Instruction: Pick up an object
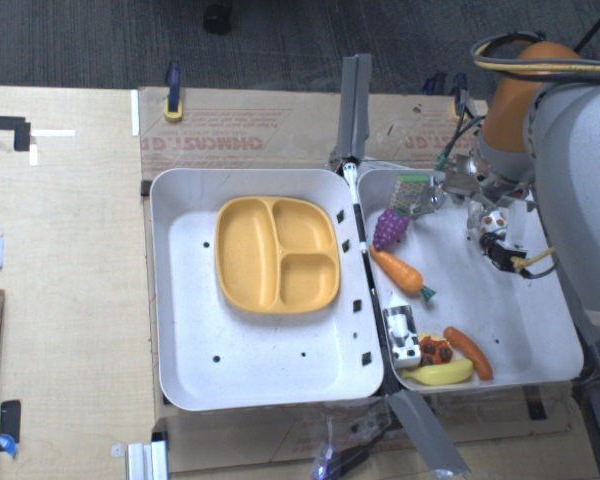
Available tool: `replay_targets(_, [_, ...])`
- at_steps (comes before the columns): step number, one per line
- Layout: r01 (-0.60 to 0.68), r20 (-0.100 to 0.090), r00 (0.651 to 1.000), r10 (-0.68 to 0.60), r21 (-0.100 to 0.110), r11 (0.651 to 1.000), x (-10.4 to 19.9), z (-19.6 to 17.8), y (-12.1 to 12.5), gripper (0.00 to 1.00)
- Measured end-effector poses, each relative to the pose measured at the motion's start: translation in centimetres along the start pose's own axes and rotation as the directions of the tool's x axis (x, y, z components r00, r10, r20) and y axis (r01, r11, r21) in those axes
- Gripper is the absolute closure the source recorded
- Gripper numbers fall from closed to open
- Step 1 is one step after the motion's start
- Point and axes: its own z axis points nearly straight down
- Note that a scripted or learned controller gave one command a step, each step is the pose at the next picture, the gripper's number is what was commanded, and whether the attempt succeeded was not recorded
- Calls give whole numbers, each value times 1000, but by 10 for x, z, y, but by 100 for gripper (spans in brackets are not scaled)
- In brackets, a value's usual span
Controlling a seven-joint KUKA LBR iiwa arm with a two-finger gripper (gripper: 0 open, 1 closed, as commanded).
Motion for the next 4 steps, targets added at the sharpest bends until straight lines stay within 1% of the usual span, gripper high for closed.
replay_targets(1, [-80,-1,997,80,-1,997,27,5,-66,0])
replay_targets(2, [62,0,998,-62,-4,998,10,5,-156,0])
replay_targets(3, [79,-2,997,-79,-1,997,-19,6,-103,0])
replay_targets(4, [209,1,978,-209,-5,978,2,5,-157,0])
